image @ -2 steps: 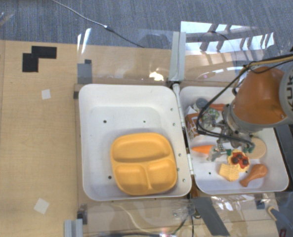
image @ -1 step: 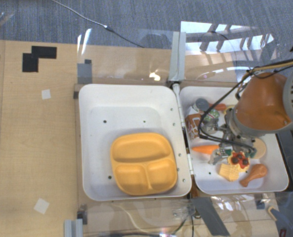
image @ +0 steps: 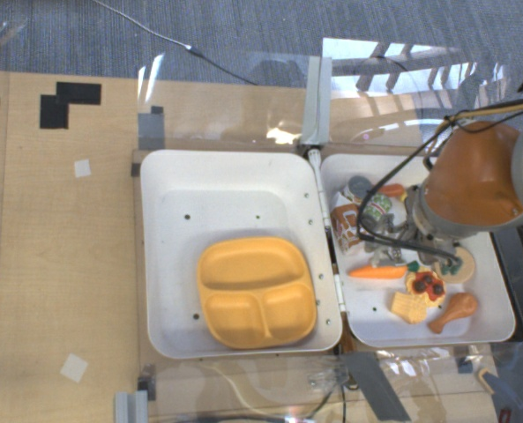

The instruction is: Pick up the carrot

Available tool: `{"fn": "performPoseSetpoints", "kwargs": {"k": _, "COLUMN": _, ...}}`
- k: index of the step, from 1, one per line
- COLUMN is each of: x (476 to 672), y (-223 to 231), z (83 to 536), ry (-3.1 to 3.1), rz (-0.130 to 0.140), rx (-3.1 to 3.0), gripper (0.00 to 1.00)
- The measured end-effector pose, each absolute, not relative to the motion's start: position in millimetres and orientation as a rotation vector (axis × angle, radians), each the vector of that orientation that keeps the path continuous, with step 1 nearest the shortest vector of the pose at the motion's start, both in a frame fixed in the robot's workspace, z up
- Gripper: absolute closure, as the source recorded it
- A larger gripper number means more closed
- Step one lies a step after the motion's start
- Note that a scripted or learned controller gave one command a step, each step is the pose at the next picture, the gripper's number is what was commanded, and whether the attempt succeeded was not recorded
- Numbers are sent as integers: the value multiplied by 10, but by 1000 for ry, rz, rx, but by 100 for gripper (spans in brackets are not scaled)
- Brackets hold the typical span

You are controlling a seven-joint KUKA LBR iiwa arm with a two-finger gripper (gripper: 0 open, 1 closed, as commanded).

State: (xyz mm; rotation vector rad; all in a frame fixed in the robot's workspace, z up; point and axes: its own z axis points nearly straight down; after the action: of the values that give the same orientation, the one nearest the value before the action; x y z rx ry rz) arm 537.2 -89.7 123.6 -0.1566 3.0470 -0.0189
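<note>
Right bin (image: 499, 329), carrot (image: 377, 272) below end effector (image: 392, 252)

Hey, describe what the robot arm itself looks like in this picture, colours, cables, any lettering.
The arm enters from the right: a grey shell with part of dark lettering at the frame edge, then a broad, rounded orange band above the wrist. Below that sits a grey metal wrist section. Black cables loop from the wrist, and a yellow-and-black cable runs along the top. The pincer looks like dark and silver metal, its details unclear.

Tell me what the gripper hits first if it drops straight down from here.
Probably the carrot, lying just under the gripper in the right bin. Depth is unclear from above, so nearby toy food could touch first.
</note>
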Motion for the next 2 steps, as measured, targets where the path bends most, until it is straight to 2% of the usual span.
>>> {"fn": "performPoseSetpoints", "kwargs": {"k": 1, "x": 5100, "y": -859, "z": 1289, "ry": 3093, "rz": -2, "rx": -493, "gripper": 100}}
{"fn": "performPoseSetpoints", "kwargs": {"k": 2, "x": 5240, "y": -384, "z": 2908, "ry": 3009, "rz": -8, "rx": -842, "gripper": 100}}
